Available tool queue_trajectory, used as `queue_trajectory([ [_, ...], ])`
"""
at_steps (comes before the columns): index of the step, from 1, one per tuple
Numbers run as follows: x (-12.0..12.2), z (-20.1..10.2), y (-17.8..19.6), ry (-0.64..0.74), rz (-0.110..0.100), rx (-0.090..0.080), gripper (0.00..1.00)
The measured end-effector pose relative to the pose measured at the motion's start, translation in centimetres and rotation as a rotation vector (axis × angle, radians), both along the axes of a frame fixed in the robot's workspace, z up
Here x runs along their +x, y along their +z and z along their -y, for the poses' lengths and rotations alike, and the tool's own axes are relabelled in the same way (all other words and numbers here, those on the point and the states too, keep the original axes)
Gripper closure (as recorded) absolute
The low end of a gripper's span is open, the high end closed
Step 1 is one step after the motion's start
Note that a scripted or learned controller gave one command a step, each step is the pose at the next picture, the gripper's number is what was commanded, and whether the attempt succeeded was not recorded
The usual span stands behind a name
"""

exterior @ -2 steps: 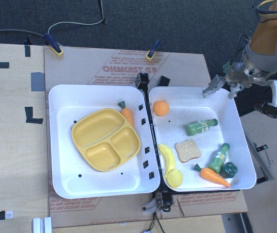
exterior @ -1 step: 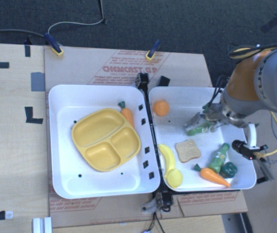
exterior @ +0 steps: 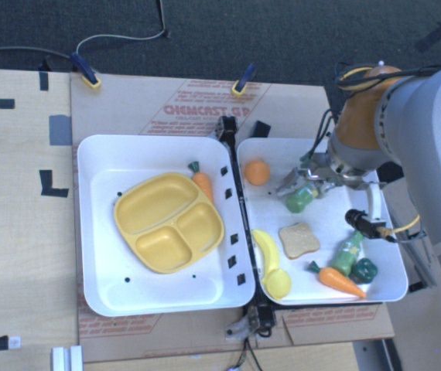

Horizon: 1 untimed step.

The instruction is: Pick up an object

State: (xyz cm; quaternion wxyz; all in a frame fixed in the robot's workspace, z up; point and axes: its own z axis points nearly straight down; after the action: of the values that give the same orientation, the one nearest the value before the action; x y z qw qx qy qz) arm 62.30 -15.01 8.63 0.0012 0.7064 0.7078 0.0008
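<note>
jaws: state unclear | touching green pepper | orange left, bread below

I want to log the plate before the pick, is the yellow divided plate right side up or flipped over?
Right side up. The yellow divided plate lies in the left bin with its three hollow compartments facing the camera.

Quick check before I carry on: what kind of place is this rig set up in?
Probably a robotics lab test bench, not a kitchen: two shallow white plastic bins clamped onto a cardboard sheet, toy food such as a plastic orange carrot, and loose black cables on dark carpet.
</note>
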Motion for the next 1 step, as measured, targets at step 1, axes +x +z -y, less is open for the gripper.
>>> queue_trajectory([
  [1,-3.07,-1.17,0.02,-0.001,0.002,-0.002,0.00],
])
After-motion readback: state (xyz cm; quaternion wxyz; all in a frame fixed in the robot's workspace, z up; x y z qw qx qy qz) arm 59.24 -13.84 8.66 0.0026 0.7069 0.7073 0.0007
